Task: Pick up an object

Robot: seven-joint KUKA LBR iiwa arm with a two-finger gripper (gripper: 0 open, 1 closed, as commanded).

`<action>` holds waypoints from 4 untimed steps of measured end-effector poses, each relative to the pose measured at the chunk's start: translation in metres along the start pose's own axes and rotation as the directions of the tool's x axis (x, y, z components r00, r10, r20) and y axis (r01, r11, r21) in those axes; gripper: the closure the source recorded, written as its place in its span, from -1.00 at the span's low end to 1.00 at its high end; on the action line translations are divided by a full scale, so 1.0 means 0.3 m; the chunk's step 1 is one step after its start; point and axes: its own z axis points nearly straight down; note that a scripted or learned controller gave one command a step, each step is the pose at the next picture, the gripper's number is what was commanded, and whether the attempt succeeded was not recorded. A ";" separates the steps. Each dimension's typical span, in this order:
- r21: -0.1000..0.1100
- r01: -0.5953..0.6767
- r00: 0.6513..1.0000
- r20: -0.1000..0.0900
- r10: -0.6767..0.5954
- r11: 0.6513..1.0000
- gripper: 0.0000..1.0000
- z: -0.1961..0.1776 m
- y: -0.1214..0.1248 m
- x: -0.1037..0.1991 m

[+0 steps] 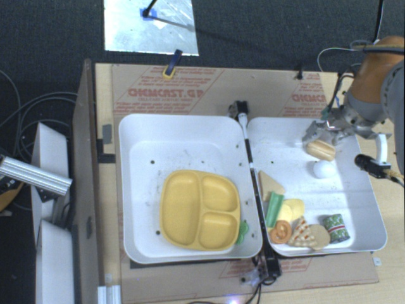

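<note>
Yellow divided plate (200, 209) in left bin (136, 170). Food clutter at right bin (373, 227) front edge. White egg (323, 169) mid-bin. Bread roll (321, 149) at rear, just under gripper (327, 132). Grip state cannot tell. Advice: centre over roll, descend straight, avoid nudging egg, lift slowly.

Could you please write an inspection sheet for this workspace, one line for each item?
Surface: two white bins side by side on a cardboard sheet.
Job's things: bread roll and white egg in right bin; food pile at its near edge.
Clutter: yellow divided plate in left bin.
Grippers: gripper just above the roll; hold not confirmed.
Cables: black loops on left floor.
Surroundings: dark carpet, foil sheet.
</note>
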 end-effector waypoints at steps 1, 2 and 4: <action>0.001 0.002 1.000 -0.001 -0.002 1.000 -1.00 -0.058 -0.039 0.107; -0.005 0.000 1.000 0.001 0.000 1.000 -1.00 0.031 0.014 0.044; -0.008 0.003 1.000 0.004 -0.003 1.000 -1.00 -0.012 0.017 0.043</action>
